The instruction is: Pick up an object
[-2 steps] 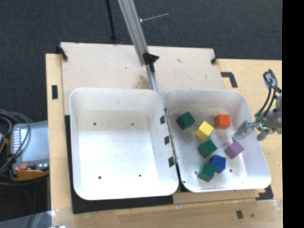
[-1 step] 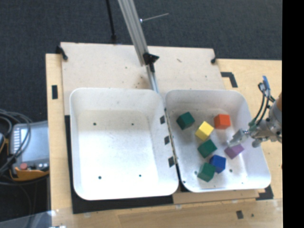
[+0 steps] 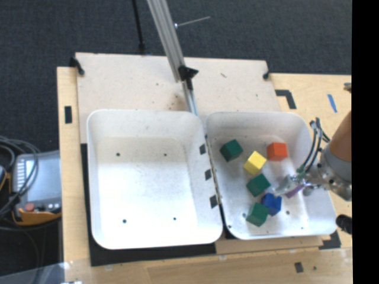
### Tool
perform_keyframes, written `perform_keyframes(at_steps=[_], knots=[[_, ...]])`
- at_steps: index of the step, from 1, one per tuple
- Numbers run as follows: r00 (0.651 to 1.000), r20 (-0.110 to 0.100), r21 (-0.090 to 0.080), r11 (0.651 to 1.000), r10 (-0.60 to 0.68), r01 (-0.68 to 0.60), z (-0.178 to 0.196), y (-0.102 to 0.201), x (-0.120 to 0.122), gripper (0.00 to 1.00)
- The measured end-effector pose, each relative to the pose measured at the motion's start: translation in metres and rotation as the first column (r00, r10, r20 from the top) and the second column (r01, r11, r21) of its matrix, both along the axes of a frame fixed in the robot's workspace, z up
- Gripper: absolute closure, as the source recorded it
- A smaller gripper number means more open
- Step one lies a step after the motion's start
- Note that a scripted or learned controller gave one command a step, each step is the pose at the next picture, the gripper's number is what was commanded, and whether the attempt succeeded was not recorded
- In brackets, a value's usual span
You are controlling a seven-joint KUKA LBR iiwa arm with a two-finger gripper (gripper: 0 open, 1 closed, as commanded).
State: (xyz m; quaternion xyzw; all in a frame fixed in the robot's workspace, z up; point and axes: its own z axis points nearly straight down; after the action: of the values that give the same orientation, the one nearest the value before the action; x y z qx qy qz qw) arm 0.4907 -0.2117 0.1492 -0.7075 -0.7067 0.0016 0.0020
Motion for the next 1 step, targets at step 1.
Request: perform_keyframes(at_steps=[1], knots=[[1.000,0.017,-0.006,1.000,0.004,-0.004,-0.0257,-0.0022,0.0041,0.00]])
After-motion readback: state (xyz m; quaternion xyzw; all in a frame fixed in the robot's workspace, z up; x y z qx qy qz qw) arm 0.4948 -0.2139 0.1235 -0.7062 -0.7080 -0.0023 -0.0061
